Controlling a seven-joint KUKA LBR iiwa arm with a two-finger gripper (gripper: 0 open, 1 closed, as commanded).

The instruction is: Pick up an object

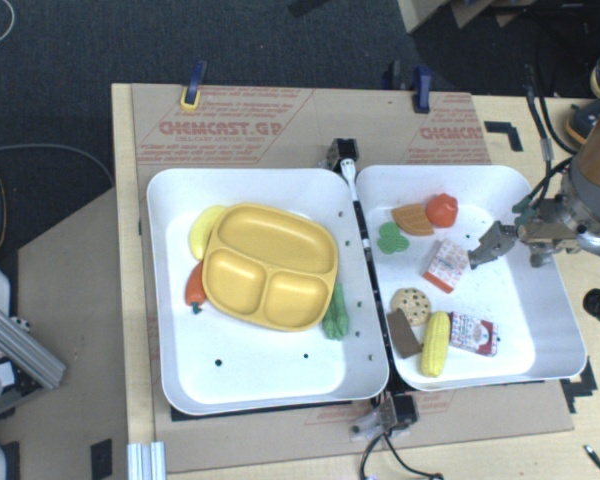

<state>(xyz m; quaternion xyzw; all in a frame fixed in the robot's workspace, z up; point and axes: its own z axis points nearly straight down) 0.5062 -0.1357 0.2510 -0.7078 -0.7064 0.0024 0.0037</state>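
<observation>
Objects for picking lay scattered in the right shallow white plastic bin, and the one nearest the two-finger gripper was a small red-and-white printed packet, flat and rectangular, lying tilted near the bin's middle. I saw the gripper just to that packet's right, low over the bin floor, with nothing between its fingers; whether they were parted or closed I could not tell from my view.

Around the packet sat a glossy red toy tomato touching an orange bread-like wedge, with a small green knobbly plastic piece beside them. Nearer the front lay a round speckled cookie, a dark brown flat bar, a smooth yellow toy corn cob and a second red-and-white wrapper just right of the corn.

The left shallow white bin held a large yellow moulded tray with three compartments, sitting askew. A yellow rounded piece peeked out under its upper left edge, a red-orange pepper-shaped toy lay against its left side, and a green leafy toy rested at its right corner. Both bins stood on a brown printed cardboard sheet.
</observation>
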